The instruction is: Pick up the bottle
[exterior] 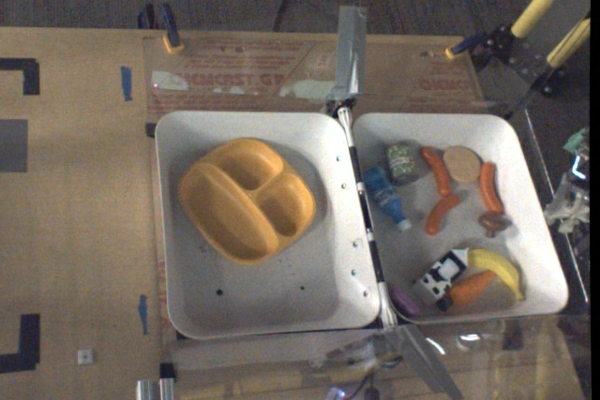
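Faint reddish printing runs across the cardboard sheet point(246, 75) taped to the bench point(75, 201) behind the bins, but it is too blurred to read. No other text is legible.

tool point(574, 192) | pale grey-white, angular — teal fleck at top | finer detail too blurred

We see an orange three-compartment plastic plate point(247, 199) in the left white bin point(178, 295). In the right white bin point(534, 192): green crumpled can point(404, 161) nr the top, three orange-red sausages point(435, 170), round tan bun point(461, 164), yellow banana point(500, 269) touching an orange carrot point(471, 288), black-&-white cow-print toy point(441, 276) just beside it.
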Controlling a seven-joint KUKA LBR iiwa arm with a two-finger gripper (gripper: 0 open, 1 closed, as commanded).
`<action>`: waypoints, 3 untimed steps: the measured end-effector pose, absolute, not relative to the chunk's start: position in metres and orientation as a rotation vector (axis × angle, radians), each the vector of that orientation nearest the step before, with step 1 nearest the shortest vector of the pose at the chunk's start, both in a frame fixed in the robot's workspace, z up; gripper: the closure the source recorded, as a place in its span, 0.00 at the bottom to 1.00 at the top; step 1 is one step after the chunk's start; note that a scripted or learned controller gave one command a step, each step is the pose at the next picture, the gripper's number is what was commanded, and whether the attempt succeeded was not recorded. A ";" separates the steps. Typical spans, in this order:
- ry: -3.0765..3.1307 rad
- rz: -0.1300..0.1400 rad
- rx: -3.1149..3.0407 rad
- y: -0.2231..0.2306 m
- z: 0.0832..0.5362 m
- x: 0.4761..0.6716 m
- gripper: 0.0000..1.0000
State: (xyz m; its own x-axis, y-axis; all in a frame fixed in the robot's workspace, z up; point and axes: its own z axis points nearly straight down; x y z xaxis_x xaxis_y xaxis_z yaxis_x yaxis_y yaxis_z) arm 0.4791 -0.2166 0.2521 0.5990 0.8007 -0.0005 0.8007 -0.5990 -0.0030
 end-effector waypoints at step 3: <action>-1.045 0.002 -2.963 -0.223 0.410 0.480 1.00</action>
